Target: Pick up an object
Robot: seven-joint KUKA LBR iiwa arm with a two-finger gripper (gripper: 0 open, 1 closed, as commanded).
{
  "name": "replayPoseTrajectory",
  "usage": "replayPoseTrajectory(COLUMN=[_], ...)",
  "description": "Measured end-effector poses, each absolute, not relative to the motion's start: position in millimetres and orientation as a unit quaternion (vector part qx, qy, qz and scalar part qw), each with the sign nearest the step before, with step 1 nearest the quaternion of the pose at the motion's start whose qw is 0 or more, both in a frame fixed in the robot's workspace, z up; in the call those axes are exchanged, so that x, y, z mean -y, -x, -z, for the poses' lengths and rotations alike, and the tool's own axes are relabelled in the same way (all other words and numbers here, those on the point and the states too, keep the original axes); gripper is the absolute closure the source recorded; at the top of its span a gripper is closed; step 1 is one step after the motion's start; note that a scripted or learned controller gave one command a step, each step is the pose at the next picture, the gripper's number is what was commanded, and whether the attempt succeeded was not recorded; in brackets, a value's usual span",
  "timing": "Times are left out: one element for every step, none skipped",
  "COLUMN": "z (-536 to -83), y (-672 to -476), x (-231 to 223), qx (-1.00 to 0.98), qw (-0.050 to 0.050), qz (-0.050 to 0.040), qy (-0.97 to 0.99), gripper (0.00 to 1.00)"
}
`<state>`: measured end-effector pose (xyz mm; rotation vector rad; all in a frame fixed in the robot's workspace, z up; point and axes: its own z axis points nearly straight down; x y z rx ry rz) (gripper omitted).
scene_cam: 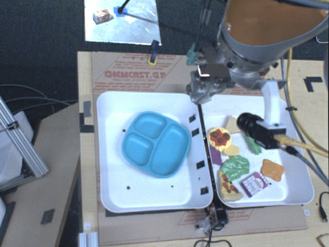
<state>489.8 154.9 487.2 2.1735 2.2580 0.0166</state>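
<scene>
Your hand (201, 91) hangs at the upper middle of the frame, above the far end of the seam between the bins, clear of every object; you cannot tell how its tips stand. The pickable toys sit at lower right: a pizza slice (220, 137), a green leaf (236, 166), and a maroon packet (253, 183) crowd the right bin (303, 189). The left bin (110, 189) carries a blue divided plate (156, 143). Both rest on a cardboard-covered tabletop (128, 73) over dark flooring.

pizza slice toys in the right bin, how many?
2. One red-topped toy pizza slice near the divider, mid-bin; one toy pizza slice at the front left corner. The grey arm covers the bin's back, so more may be hidden.
</scene>
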Motion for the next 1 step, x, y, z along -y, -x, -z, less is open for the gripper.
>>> replayPoseTrajectory(z=[-498.2], y=[-490.4], x=[-154.6], qx=[-0.722], qw=[0.004], qz=[-0.0062], qy=[-0.691], gripper=[1.0])
